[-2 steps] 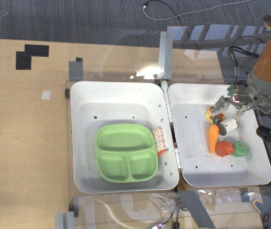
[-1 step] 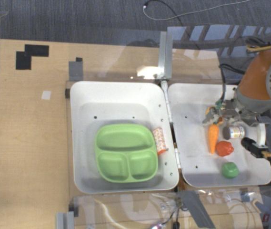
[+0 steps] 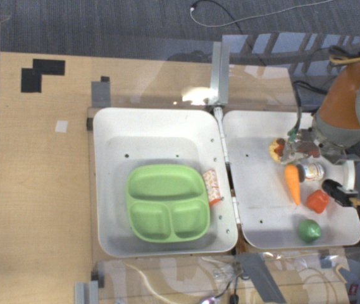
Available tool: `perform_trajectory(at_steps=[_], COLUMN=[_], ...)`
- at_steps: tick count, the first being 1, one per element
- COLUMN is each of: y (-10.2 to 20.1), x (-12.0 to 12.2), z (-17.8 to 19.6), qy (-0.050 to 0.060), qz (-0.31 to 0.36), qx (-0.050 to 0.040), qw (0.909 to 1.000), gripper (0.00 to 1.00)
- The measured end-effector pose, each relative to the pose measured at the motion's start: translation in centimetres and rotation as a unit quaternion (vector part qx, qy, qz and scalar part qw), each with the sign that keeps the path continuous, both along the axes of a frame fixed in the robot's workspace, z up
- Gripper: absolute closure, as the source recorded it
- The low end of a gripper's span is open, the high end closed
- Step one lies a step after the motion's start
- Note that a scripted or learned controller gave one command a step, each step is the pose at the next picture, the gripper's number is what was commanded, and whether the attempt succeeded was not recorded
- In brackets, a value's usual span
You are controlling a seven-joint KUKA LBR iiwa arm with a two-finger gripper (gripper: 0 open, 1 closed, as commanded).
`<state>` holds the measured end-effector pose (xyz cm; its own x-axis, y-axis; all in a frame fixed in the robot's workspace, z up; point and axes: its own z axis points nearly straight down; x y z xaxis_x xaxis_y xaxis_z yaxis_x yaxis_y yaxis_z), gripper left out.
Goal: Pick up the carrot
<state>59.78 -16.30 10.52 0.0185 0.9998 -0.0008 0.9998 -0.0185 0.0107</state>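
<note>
The orange carrot [image 3: 292, 183] lies in the right bin [image 3: 255, 201], thick end toward the back and tip pointing to the front. My gripper [image 3: 302, 147] hangs just behind the carrot's thick end, below the grey wrist with its orange band [image 3: 349, 101]. Nothing shows between the gripper and the carrot that tells me it is held; the carrot rests on the bin floor.
Around the carrot lie a yellow-red fruit [image 3: 276, 149], a small white bottle [image 3: 312, 170], a red item [image 3: 317, 201] and a green ball [image 3: 309, 230]. The left bin [image 3: 113, 170] holds a green divided plate [image 3: 167, 202] and a striped packet [image 3: 211, 184].
</note>
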Motion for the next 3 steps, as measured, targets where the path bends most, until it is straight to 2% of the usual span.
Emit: perform_trajectory(at_steps=[1,2,3], y=[3.6,1.9,6.5], x=[-3.1,-1.2,-2.1], z=[11.0,9.4,3.4], qy=[0.002,0.004,0.005], qz=[0.038,-0.143,-0.282], qx=[-0.0002,0.0009,0.0024], qw=[0.9993,0.9897,0.9593], gripper=[1.00,1.00,1.00])
